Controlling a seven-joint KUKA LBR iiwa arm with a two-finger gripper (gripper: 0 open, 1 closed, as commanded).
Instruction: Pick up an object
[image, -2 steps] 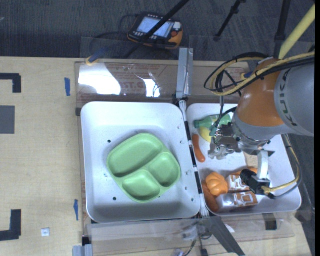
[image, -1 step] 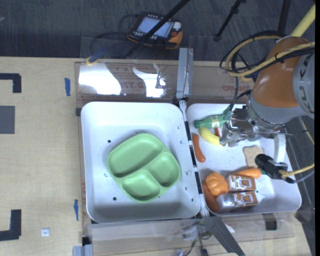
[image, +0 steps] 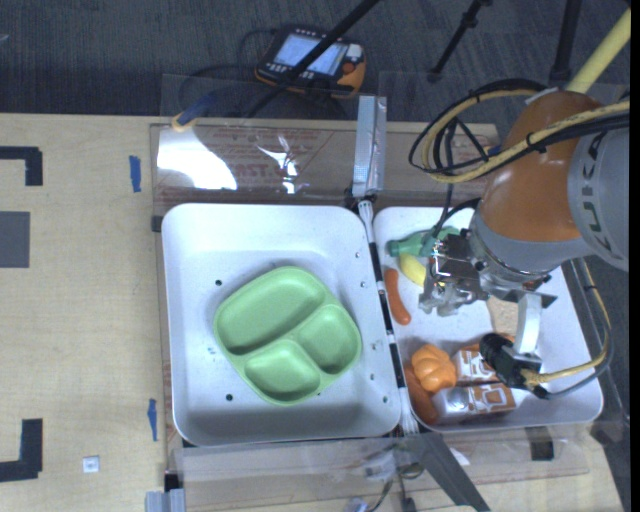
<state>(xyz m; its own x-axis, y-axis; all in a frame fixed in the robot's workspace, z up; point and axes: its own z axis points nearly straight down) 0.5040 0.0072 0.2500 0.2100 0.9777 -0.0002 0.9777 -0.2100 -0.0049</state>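
Progress on the pick reads as incomplete: my gripper (image: 447, 290) sits low in the right bin (image: 580, 330) among a yellow toy (image: 412, 268), an orange carrot-like piece (image: 398, 297), a small pumpkin (image: 433, 368) and a brown-and-white carton (image: 478, 388), and I see nothing lifted. I cannot tell its closure state. The green divided plate (image: 288, 333) lies in the left bin (image: 190, 250); carton print is illegible, and the arm (image: 560, 180) shows partial lettering "KU".

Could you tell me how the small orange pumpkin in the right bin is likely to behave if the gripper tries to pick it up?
The orange pumpkin looks rounded and smooth, so it may slip from the fingers or roll when nudged. It sits against a carton near the right bin edge, which probably limits rolling but crowds the approach.
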